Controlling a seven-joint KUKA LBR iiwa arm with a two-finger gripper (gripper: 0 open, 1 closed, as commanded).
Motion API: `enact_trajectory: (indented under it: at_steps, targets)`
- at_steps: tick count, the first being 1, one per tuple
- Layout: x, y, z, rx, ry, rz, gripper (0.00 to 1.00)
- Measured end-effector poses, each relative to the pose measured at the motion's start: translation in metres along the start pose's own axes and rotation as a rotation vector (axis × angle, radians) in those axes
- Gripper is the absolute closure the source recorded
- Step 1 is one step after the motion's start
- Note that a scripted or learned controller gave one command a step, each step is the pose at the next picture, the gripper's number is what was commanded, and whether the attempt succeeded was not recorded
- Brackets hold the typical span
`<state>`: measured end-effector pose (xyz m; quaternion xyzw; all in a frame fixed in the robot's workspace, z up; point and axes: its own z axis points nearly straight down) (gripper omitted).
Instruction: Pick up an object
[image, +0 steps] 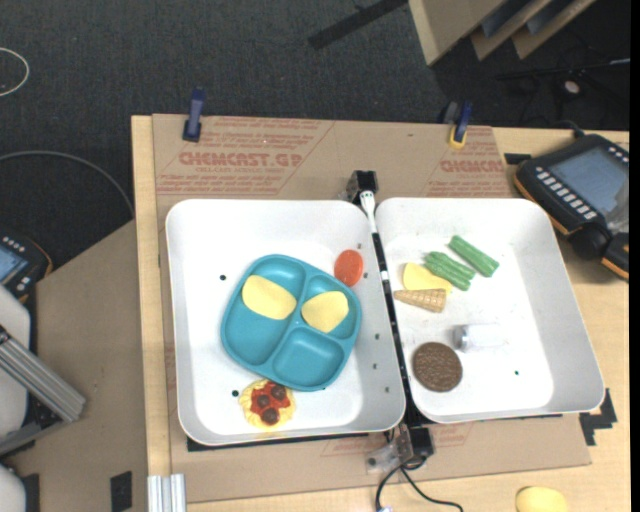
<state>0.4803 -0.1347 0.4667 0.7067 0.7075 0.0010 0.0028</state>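
No target is named, so I take the loose pieces in the right bin (560, 300) as my candidates. The brown cookie (437, 366) lies flat near the front, well apart from the rest, which leaves room to come down on it. A small clear thing (478, 338) sits just beside it, too pale to identify. Farther back the cone (421, 299) touches the yellow wedge (418, 277), and the two green beans (459, 262) lie side by side, so those crowd each other.

In the left bin (190, 300) the blue tray (290, 330) holds two yellow slices (298, 302) in separate compartments; its ridges would hinder a grasp. An orange piece (349, 266) rests at its back corner, a small pizza (266, 403) at its front edge.

My arm and jaws are out of view, so I cannot tell how they stand. Nothing is lifted yet.
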Motion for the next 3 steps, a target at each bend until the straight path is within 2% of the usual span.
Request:
enact_trajectory:
  at_steps: [1,2,3]
  targets:
    - [0.150,-0.001,0.006,0.007,0.006,-0.016,1.00]
    - [0.248,-0.002,0.058,0.013,0.004,-0.010,1.00]
    - [0.242,-0.001,0.044,0.004,0.003,0.001,1.00]
